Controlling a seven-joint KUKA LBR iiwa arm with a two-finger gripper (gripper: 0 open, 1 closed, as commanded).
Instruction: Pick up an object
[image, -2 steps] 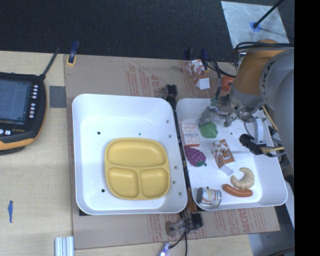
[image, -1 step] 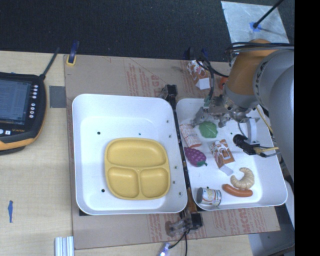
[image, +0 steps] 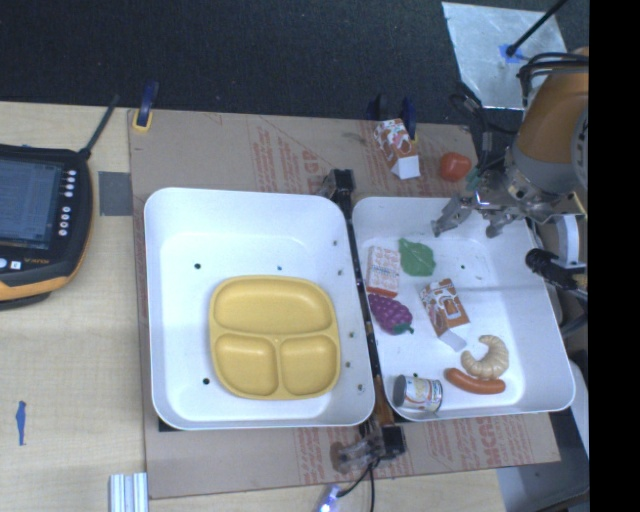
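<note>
The gripper (image: 470, 213), fingers spread apart and holding nothing, hangs over the right bin's (image: 530, 400) far edge; the green leaf (image: 417, 256) lies nearest, just left and nearer.

This place looks like a robotics lab. A grey and orange robot arm (image: 548, 130) reaches over a wooden bench (image: 60, 380), where two white bins (image: 170, 240) sit on cardboard sheets (image: 260, 150). An orange control pendant with a screen (image: 35, 220) lies at the left. Toy food (image: 483, 362) and a yellow divided plate (image: 274, 335) fill the bins, and cables with clamps (image: 146, 105) hold the setup.
</note>
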